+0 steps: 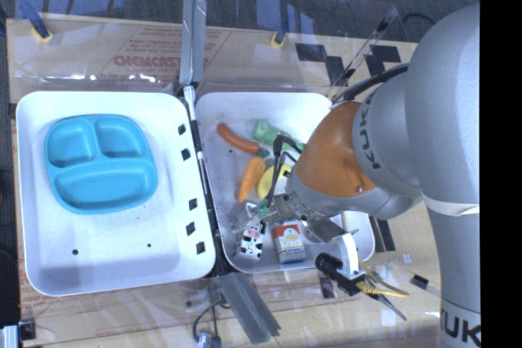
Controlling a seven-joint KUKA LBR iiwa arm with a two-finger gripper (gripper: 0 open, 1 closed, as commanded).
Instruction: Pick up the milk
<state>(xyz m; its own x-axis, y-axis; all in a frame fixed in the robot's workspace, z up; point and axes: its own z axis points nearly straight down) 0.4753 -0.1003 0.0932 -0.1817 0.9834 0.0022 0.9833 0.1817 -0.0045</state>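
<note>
**Nothing lifted yet: the milk sat on the bin floor as the arm came over it**

Nothing of the pick could be counted as done at this moment. The gripper (263, 218) was down low in the right bin (218, 112), mostly covered by the arm's (383, 151) own wrist, and whether it was spread or closed could not be told from this angle; no object showed in its hold. Just below it, near the bin's front wall, the milk (252, 242), a small carton with black cow patches, rested on the white floor, close under the tool but seemingly free of it. A red and white box (289, 244) stood right beside the carton on its right. Further back lay a carrot (250, 178), a yellow piece (266, 183) next to it, a sausage (238, 139) and a green item (265, 131). The left bin (33, 257) held a blue divided plate (101, 161), well apart from the work.

By my reading, the approach was roughly made, while closing on the carton and raising it clear remained to do.
</note>
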